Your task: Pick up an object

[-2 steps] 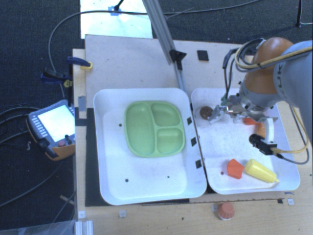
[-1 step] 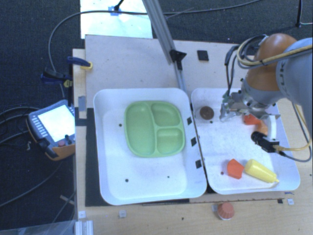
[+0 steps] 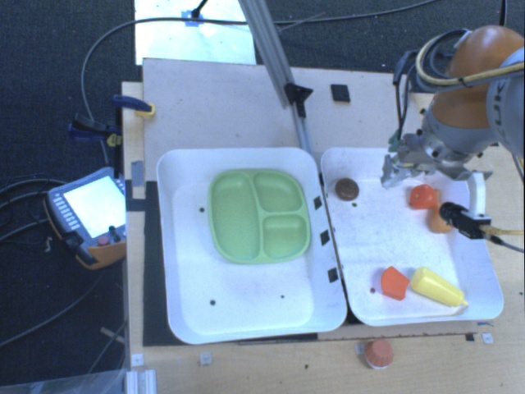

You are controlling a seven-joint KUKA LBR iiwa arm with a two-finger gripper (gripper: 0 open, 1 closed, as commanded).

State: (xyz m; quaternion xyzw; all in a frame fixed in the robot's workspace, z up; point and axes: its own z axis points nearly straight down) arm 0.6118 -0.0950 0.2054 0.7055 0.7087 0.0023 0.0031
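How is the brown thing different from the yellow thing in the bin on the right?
The brown thing is round and dark; the yellow thing is long, pale and tapers toward one end. The brown thing sits near the bin's far left corner, alone; the yellow thing lies near the front edge, right beside an orange block. The brown thing looks smaller than the yellow thing. Both rest on the floor of the right bin.

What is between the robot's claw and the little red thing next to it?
Nothing visible. The gripper hangs over the right bin, and the red object lies just beside it with bare white floor between them. The brown ball sits on the gripper's other side, out of the way.
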